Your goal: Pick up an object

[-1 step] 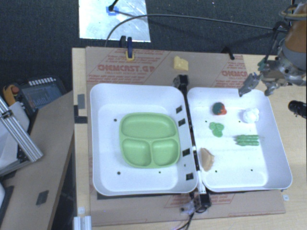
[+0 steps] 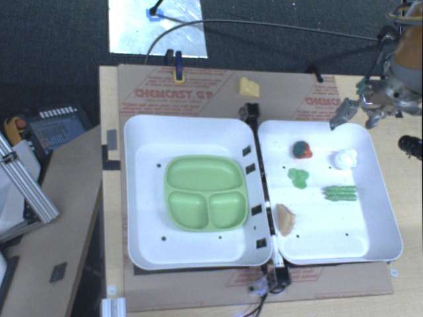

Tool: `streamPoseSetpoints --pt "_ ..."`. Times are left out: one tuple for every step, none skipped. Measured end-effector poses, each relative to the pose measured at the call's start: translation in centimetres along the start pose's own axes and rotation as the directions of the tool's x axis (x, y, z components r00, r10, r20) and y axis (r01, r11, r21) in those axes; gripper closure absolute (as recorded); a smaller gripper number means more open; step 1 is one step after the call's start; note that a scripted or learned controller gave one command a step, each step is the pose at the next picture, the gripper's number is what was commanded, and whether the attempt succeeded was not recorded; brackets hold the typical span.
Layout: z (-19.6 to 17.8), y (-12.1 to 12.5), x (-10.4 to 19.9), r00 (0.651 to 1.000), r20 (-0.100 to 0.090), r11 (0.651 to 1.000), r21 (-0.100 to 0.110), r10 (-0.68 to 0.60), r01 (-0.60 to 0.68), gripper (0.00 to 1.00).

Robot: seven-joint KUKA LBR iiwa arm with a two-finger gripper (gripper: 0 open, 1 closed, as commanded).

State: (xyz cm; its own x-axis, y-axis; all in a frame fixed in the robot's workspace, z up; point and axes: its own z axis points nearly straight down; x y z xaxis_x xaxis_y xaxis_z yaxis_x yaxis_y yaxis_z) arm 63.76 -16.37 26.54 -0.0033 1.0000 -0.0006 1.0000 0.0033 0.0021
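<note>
The right bin (image 2: 370, 243) holds several small objects: a red and green ball-like piece (image 2: 303, 150), a white lump (image 2: 344, 158), a green cluster (image 2: 298, 177), a green ridged bundle (image 2: 340, 192) and a tan piece (image 2: 285, 219) at its left wall. My gripper (image 2: 359, 113) hangs at the bin's far right corner, above the rim, with its fingers spread open and nothing between them. It stands up and to the right of the white lump.
The left bin (image 2: 139, 150) carries a green three-compartment tray (image 2: 203, 193). A yellow block (image 2: 249, 86) lies on the board behind the bins. A cable runs across the back. A bench with a device (image 2: 56, 129) stands at the left.
</note>
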Motion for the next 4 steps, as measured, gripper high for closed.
streamPoseSetpoints --pt "5.7 -0.9 0.0 1.0 -0.001 1.0 0.005 0.002 -0.002 0.0" --pt "10.3 -1.0 -0.7 1.0 -0.001 1.0 0.005 0.002 -0.002 0.0" --pt "16.2 -1.6 -0.1 1.0 -0.002 1.0 0.005 0.002 -0.002 0.0" --pt "14.6 -1.4 -0.2 1.0 0.002 1.0 -0.004 0.002 -0.002 1.0"
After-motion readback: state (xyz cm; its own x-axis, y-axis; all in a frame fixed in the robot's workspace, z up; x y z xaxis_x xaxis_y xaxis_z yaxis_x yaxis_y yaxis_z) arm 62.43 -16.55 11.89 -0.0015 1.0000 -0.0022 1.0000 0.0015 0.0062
